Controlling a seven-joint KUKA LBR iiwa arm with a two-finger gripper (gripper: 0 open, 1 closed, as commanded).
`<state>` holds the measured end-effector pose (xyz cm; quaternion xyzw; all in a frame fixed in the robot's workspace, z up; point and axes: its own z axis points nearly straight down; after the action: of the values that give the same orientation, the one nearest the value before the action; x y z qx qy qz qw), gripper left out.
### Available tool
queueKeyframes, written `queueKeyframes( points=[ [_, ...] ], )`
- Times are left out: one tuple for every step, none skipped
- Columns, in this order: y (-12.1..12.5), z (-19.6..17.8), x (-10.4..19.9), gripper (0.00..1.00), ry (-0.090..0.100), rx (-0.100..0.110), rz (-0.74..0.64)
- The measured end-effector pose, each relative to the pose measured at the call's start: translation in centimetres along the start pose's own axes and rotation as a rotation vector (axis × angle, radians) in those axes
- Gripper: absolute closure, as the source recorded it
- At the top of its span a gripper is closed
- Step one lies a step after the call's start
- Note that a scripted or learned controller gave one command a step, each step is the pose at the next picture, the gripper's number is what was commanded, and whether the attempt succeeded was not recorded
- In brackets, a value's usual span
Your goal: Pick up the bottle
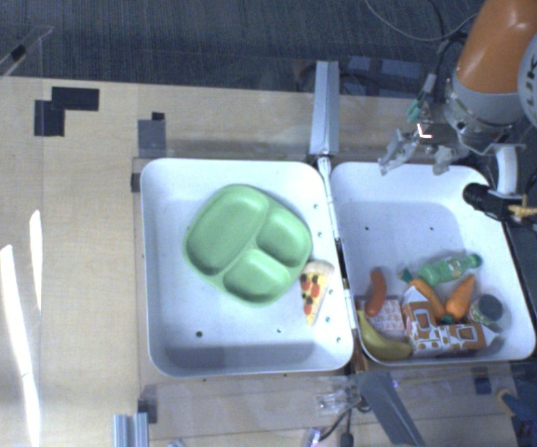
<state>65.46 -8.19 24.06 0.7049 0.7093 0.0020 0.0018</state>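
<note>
Pincer (417, 154) spread wide, empty, over far rim of rt bin (408, 214); bottle (449, 268) lying on side near rt bin's near-rt corner, among carrot (460, 295), banana (381, 340), carton (440, 331); green tray (248, 242) in left bin (170, 277).

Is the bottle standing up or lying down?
Lying down: the bottle rests on its side in the right bin, long axis flat beside the carrot.
</note>
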Motion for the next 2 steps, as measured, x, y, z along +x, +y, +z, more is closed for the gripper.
queueKeyframes(
  points=[
    [-1.8, 10.4, -3.7, 0.00, -0.001, 0.001, 0.095],
    [-7.3, 13.4, -9.5, 0.00, -0.001, 0.000, -0.038]
  ],
)
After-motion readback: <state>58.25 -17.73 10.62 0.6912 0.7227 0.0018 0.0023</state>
